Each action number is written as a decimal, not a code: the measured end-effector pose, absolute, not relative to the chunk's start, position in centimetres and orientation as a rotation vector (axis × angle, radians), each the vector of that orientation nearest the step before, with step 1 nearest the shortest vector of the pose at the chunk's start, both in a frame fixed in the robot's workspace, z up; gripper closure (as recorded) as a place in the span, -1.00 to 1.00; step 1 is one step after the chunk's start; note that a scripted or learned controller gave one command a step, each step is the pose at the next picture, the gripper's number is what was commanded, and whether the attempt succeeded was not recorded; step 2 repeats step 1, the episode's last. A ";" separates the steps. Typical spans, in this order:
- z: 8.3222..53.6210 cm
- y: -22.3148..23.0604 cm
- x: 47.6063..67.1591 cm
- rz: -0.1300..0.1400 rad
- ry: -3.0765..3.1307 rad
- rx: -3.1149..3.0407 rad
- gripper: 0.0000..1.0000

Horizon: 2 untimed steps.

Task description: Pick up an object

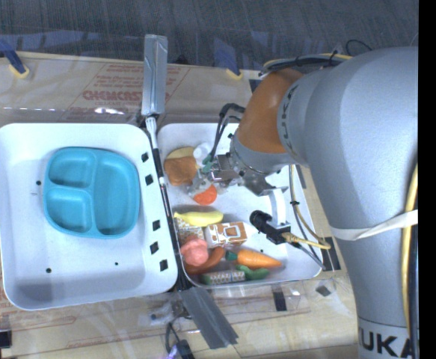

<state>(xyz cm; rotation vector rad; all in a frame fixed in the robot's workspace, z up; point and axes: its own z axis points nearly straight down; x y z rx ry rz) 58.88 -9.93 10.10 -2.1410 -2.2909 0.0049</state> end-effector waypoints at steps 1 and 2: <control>19.2 -6.5 61.5 0.002 -1.983 -2.434 1.00; 19.2 -6.5 61.5 0.002 -1.983 -2.434 1.00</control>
